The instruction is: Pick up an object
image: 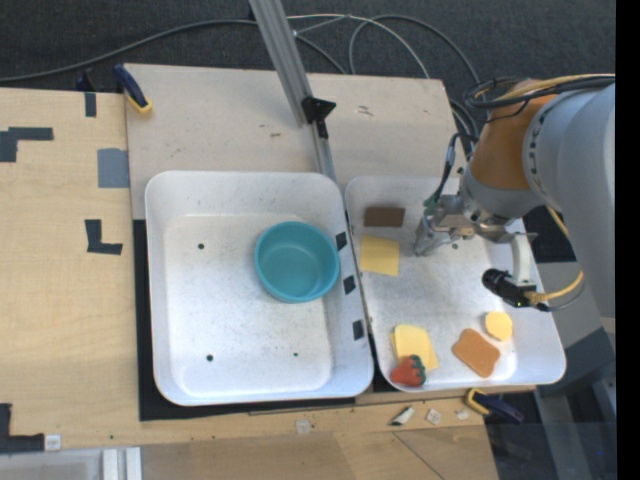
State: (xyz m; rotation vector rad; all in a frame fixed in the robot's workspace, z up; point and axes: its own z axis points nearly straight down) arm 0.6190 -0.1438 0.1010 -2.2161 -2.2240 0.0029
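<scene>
While the arm (545, 158) reaches in from the right, we see its gripper (432, 240) low over the far part of the right bin (455, 283). We cannot tell its state, because it looks small and dark from above. Nothing shows in its grasp, so we judge that the pick is not yet done.

Just to its left lie a brown block (384, 216) and, a little nearer, a yellow square piece (379, 255); either could be the target. At the near side of this bin rest a yellow piece (413, 343) touching a red strawberry-like toy (407, 372), an orange toast-like piece (475, 352) and a small yellow piece (498, 325). A teal bowl (296, 260) sits in the left bin (180, 298). Closing, gripping and lifting are all left.
</scene>
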